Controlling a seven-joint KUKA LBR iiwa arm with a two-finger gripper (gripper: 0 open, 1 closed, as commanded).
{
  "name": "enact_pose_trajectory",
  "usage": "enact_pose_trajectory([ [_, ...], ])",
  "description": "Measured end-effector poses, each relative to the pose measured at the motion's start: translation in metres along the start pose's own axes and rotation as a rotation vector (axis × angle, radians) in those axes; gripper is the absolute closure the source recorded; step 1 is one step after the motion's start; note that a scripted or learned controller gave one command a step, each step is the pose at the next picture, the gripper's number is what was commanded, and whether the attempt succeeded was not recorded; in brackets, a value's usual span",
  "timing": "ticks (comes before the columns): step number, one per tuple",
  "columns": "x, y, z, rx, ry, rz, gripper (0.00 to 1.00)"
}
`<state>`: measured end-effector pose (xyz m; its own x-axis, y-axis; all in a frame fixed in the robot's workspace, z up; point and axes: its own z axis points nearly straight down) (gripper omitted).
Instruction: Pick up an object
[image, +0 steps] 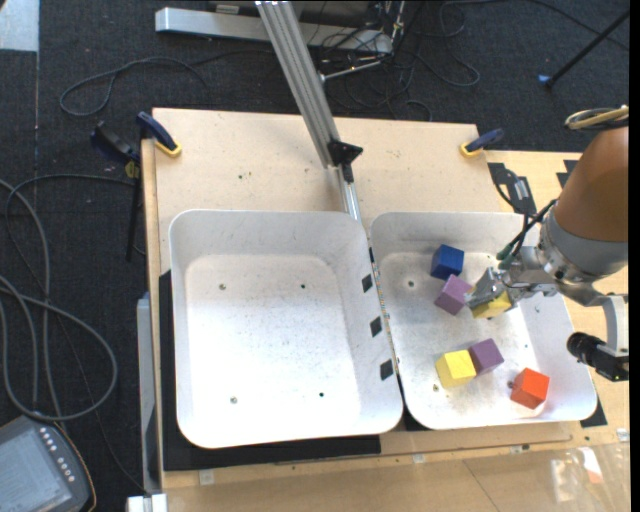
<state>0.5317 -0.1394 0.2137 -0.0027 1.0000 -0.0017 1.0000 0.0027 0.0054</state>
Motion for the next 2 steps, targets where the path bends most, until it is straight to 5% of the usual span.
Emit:
enact_pose_trajectory([
  [1,-0.001,0.007,-0.061,-0.001,-0.001,-0.001,1.00],
  [2,0.052,0.027,-0.065,0.003,0.003,-0.005,1.00],
])
